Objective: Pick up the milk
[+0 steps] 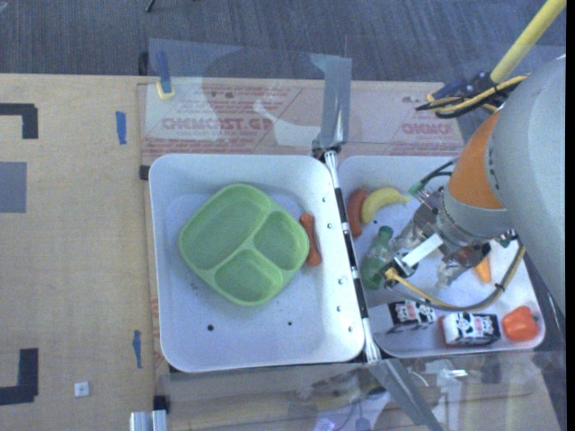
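The worktop (72,241) carries two white bins side by side, with printed cardboard (225,119) lying flat behind them. The arm (539,151) comes in from the right and covers the far right part of the right bin (449,350).

The left bin (162,268) holds a green divided plate (244,243), and an orange carrot (311,241) lies just against the plate's right rim.

The gripper (446,260) hangs over the middle of the right bin, and I cannot tell whether it is open or closed, or whether it touches anything (the wrist hides too much).

A banana (384,198) lies at the back of this bin, with a red-orange fruit (357,206) just to its left. A green bottle (377,251) lies tilted close to the gripper's left side. A small orange piece (485,268) sits just to the gripper's right.

The milk (470,328), a white carton with black patches, lies on its side near the front wall of the right bin, nearer the camera than the gripper and apart from it. A small black-and-white pack (413,312) lies just to its left, and an orange lump (519,323) sits close against its right end, so the milk is flanked on both sides.
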Controlling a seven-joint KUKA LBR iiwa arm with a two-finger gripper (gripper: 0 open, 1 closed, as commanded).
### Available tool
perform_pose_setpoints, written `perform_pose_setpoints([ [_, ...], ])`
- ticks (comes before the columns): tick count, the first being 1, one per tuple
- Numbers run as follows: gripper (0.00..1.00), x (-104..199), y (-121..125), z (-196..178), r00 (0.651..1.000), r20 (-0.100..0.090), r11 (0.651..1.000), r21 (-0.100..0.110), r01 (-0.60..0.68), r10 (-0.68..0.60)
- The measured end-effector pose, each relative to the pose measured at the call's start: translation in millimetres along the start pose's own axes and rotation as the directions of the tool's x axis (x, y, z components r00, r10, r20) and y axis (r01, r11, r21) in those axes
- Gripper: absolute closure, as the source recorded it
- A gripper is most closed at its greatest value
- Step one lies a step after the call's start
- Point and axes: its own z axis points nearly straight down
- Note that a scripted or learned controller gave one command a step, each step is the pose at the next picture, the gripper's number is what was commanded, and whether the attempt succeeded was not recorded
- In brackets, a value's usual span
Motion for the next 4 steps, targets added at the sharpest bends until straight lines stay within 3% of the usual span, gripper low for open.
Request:
perform_pose_setpoints([
  [1,0.00,37,12,-88,0.999,0.001,0.999,-0.001,0.053,-0.053],
  [2,0.00,21,5,-40,0.994,0.001,0.994,0.002,0.107,-0.107],
  [3,0.00,-52,-52,-68,0.977,0.000,0.977,0.001,0.211,-0.211],
  [4,0.00,-5,24,-59,0.996,0.000,0.996,-0.001,0.090,-0.090],
])
